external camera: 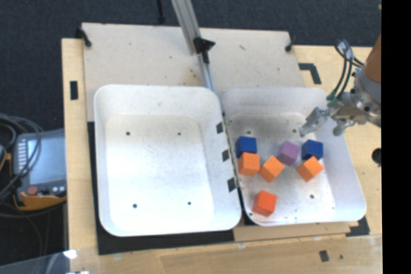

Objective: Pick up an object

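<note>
With jaws apart and holding nothing, the gripper [323, 122] hovers over the right bin [347, 199] just above the blue cube [312, 149], so the approach is underway and descent comes next.

The arm [369, 77] comes in from the right side, low and bent at the wrist. Its gripper [323, 122] points to the left, with two grey fingers [313, 120] spread apart, holding nothing.
</note>
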